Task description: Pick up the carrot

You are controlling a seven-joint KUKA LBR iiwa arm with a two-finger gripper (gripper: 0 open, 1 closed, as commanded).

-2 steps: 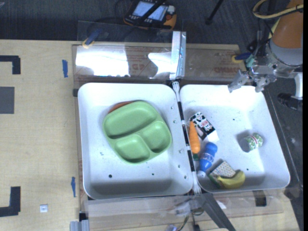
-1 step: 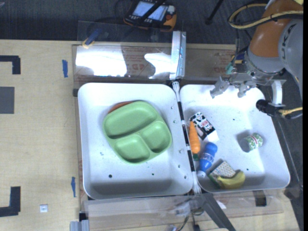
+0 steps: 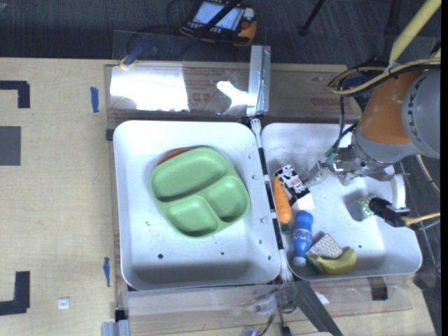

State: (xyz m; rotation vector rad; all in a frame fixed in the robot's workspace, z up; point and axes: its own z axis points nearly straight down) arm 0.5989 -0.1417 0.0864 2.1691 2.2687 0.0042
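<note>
Right white bin (image 3: pixel 392 254) holds carrot (image 3: pixel 282 201); no label text is legible.

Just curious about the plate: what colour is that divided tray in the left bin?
Light green, seen in the camera view.

Light wooden bench (image 3: pixel 56 187), spanning the left and centre of the frame. Bearing two shallow white bins side by side: left bin (image 3: pixel 140 257) at centre, right bin (image 3: pixel 399 250) at right, rims touching. Marked with black tape corners (image 3: pixel 17 93) along the left edge and short blue tape strips (image 3: pixel 94 99). Clear plastic sheet (image 3: pixel 150 82) lying at upper centre, behind the left bin.
</note>
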